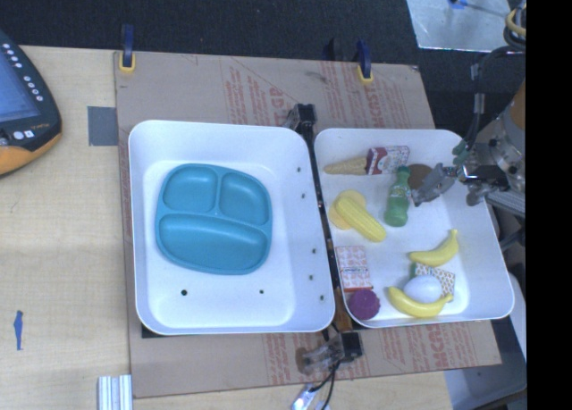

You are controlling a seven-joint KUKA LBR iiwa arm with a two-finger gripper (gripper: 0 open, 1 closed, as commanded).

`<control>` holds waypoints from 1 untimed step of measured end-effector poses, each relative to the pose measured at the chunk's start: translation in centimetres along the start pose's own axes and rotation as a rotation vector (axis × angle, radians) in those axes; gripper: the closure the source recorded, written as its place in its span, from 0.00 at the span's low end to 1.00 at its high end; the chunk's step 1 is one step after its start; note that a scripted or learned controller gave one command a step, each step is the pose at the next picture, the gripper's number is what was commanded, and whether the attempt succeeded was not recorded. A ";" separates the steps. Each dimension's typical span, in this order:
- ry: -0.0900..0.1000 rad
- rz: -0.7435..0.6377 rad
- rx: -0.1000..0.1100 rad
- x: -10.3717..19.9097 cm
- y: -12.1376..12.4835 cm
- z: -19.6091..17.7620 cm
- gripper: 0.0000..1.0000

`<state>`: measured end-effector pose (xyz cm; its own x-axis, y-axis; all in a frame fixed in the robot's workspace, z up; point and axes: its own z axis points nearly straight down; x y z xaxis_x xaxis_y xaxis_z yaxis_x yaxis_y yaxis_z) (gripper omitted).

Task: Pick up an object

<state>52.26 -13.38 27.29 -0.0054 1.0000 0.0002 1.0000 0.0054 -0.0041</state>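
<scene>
The gripper (435, 183) reaches in over the upper right part of the right bin (478, 221), low above its white floor; its dark fingers blur together against the wrist, so how far they stand apart cannot be told, and nothing shows between them. Just beside the gripper, toward the left bin (143, 221), stands a green bottle (397, 198), close to the fingertips, though contact cannot be judged. Up and farther that way lie a small red-and-white carton (387, 159) and an ice-cream cone (345, 166), the cone pointing away from the gripper. Beyond the bottle, toward the bins' shared wall, lies a yellow corn cob (358, 214). Nearer the front edge, below the gripper, a banana (435, 252) curves on the floor, and farther down a second banana (414, 303) cradles a white egg (424, 288). Well off toward the lower left sit a pink-printed packet (353, 266) and a purple round piece (364, 304). The left bin, well apart from the gripper, holds a blue divided plate (214, 219).
</scene>
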 end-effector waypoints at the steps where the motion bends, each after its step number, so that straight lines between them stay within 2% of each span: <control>1: 0.002 -0.002 0.000 1.1 4.3 17.2 0.00</control>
<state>56.52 -12.23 10.10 -0.0077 1.0000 0.0027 1.0000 0.0077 -0.0037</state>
